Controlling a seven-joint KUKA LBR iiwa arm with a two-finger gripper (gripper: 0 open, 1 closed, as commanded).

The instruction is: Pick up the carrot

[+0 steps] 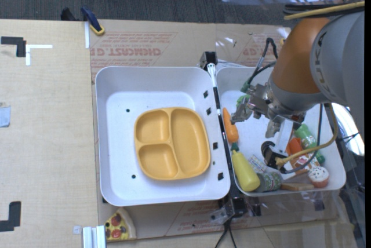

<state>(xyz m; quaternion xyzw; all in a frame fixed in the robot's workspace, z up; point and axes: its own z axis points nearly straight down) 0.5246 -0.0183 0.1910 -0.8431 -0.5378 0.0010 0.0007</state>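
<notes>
Smooth tapered orange carrot (231, 130) lies beside the hand (246, 106), whose spread I cannot tell.

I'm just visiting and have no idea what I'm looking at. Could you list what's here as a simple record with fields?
left bin: holds a yellow divided plate
right bin: holds carrot, yellow bottle, other toy foods
carrot position: against the right bin's left wall
arm: above the right bin
claw: just above and right of carrot, holding nothing
</notes>
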